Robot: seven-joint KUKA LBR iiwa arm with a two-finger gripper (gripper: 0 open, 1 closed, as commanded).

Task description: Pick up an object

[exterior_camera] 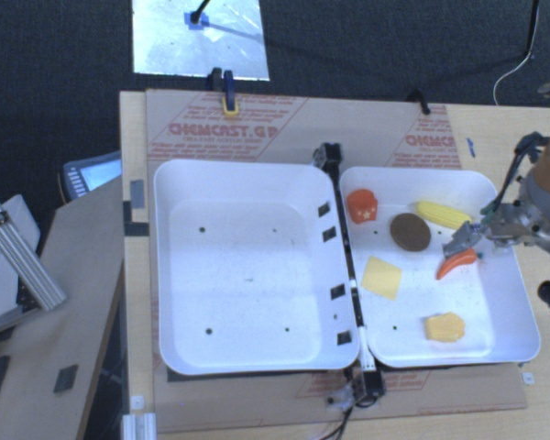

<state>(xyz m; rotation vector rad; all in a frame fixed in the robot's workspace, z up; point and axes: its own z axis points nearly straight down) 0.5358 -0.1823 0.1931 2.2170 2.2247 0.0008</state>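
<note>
Spreading under everything is dark blue-grey carpet, and on it stands a pale wooden tabletop (136, 273) covered by a brown printed cardboard sheet (284, 128). Two shallow white bins sit side by side on the cardboard: the left bin (165, 246) and the right bin (509, 333), joined along a middle seam with black clips. A yellow-and-black clamp (227, 94) grips the far edge of the cardboard, and beyond it a shiny square metal plate (229, 44) lies on the carpet. At the far left, an angled aluminium rail (14, 246) and a small screen (90, 174) sit beside the tabletop. In the right bin lie an orange-red block (362, 205) at the far left corner, a brown disc (410, 232), a yellow corn cob (442, 214) just beyond it, a pale yellow wedge (381, 277), and a yellow-orange lump (445, 327) near the front. The hand (465, 243) reaches in from the right, low over an orange chili pepper (456, 264), touching or just above it; whether it is clenched or released cannot be told.
</note>
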